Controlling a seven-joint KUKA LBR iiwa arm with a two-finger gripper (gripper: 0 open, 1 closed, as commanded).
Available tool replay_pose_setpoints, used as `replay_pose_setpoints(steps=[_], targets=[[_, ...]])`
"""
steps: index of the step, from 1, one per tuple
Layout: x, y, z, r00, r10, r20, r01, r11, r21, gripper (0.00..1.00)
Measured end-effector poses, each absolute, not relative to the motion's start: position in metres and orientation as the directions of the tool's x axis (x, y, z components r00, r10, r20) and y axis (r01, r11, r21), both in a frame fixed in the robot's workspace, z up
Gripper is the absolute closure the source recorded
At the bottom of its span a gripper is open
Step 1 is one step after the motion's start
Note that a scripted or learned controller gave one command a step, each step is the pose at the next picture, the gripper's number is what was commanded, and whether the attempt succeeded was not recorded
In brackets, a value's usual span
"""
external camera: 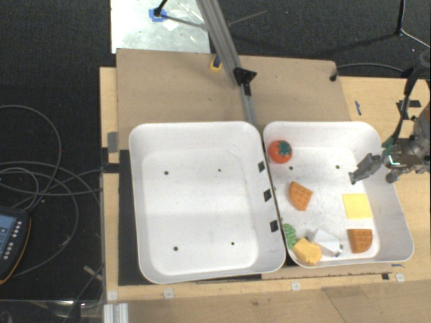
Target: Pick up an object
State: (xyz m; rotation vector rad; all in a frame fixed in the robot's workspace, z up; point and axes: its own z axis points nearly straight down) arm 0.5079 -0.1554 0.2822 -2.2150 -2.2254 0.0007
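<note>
Your candidates all lie in the right bin (377, 136): a tomato (280, 151) near its back left corner, a waffle piece (300, 196) mid-bin, a yellow block (357, 206) with a second waffle piece (359, 240) in front of it, and a corn cob (307, 251) beside green leaves (289, 233). Your gripper (378, 169) hovers at the right rim, fingers spread and holding nothing. The left bin (145, 180) sits alongside on the tabletop (168, 86).

Arm: enters from the right edge, only the wrist end visible.
Gripper (378, 167): two grey fingers spread apart, pointing left and downward, nothing between them.
</note>
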Motion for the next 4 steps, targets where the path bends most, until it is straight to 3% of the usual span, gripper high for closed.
replay_pose_setpoints(steps=[1, 4], targets=[[0.508, -0.155, 0.284, -0.003, 1.000, 0.000, 1.000, 0.003, 0.002, 0.00], [0.513, -0.151, 0.136, -0.001, 1.000, 0.002, 1.000, 0.001, -0.005, 0.00]])
